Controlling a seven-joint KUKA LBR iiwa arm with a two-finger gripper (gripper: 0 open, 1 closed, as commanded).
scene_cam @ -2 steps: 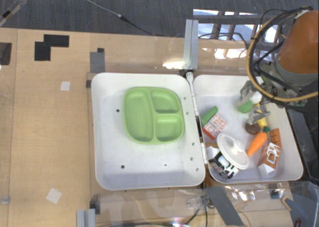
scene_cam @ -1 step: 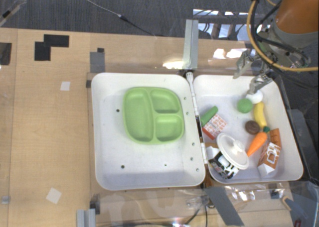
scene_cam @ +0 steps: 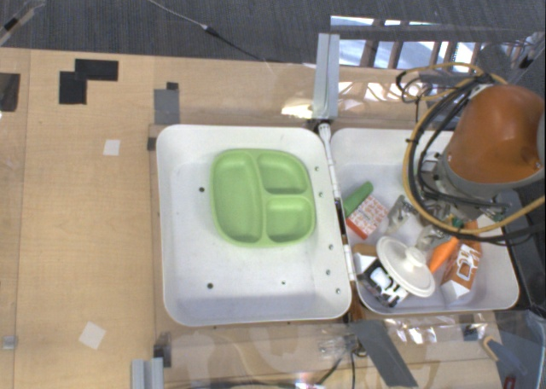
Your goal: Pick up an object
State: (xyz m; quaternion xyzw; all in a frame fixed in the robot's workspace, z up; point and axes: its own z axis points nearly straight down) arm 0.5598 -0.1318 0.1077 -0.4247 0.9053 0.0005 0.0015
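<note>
The arm (scene_cam: pixel 499 136) has a broad, rounded orange band with a glossy sheen, sitting above a grey metal wrist. Black cables (scene_cam: pixel 429 127) loop around its left side in wide arcs, with a thinner yellowish one running among them. Below the orange dome the wrist is ringed in dull grey, stepped in layers. The gripper (scene_cam: pixel 420 238) is of bare silvery metal.

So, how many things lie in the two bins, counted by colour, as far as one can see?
Green: 2, tray and green piece
White: 2, disc and box
Orange: 2, carrot and carton
Black-and-white: 1, item
Total: 7
</note>
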